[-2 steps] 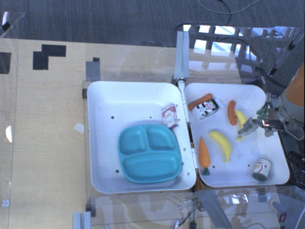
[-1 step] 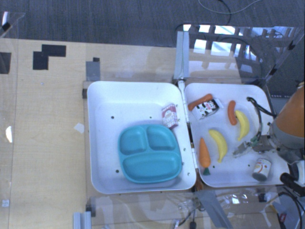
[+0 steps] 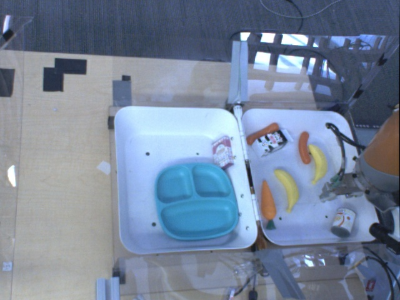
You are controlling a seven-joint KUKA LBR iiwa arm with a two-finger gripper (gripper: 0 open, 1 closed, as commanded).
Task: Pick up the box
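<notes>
**Two bins, box sitting in the right one**

So the wooden surface carries two shallow white bins side by side; the left bin has a blue divided tray lying flat in its lower middle, three compartments showing; just above the tray's upper right corner, near the wall between the bins, there's a small red and white packet.

The right bin is busier; the box, white with black markings, lies tilted in the upper left part, with an orange-red sausage-looking piece touching its upper left edge; a second red sausage stands off to the right of the box; two bananas, one just beside that sausage and the other lower toward the middle; a carrot lies along the left wall; a small can sits on its side near the lower right corner.

The hand is at the right side of that bin, above the can and well apart from the box; can't tell how far open it is; nothing visibly in it.
</notes>
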